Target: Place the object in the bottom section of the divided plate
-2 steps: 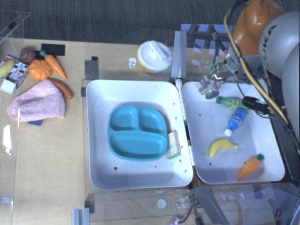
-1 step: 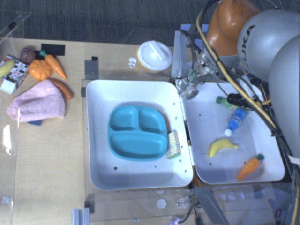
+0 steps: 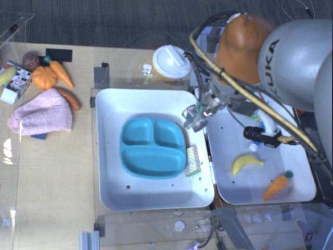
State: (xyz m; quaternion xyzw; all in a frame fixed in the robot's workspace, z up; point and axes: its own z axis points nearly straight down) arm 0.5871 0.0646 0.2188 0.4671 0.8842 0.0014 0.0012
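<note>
A light wooden bench (image 3: 52,191) fills most of the scene under even, soft light. Beyond its far edge lies dark grey carpeted floor (image 3: 130,9).

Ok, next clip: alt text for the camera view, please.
The arm's claw hovers over the left bin's right edge, just beside a blue divided plate. A banana and a carrot lie in the right bin.

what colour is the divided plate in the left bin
Light blue, a plain turquoise shade with no pattern. The divided plate shows clearly in the camera view.
</note>
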